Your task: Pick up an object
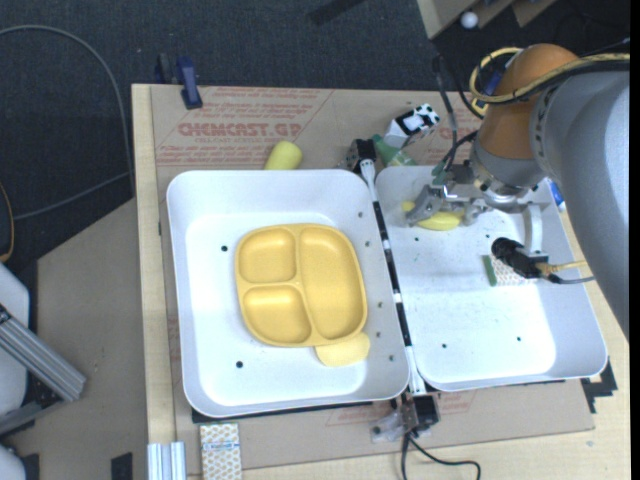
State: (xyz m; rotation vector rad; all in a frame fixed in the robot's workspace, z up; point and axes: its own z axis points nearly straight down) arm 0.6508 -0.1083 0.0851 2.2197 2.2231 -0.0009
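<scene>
Nearest you, at the bench's front edge, a small patterned packet lies just below the left bin. Take that bin as your landmark. Inside it sits a yellow divided plate with three compartments, and a pale yellow flat piece peeks out from under the plate's near-right corner.

Right of the left bin, touching it along the shared rim, is the right bin. Look to its far-left corner, just across that rim: a small yellow object, banana-like in shape and colour, lies on the white floor. It looks smooth and curved, low to the floor, and partly covered from above.

The gripper is right over it, low in the bin, with the orange-banded wrist behind. You cannot tell whether the fingers are spread or closed, nor whether the object sits between them.

By my reading, you are at the grasp step: the tool is down on the object but no lift is evident. The next move calls for a firm close around the object, then a straight rise clear of the bin wall.

Beyond the left bin, a yellow block rests on the cardboard.
</scene>
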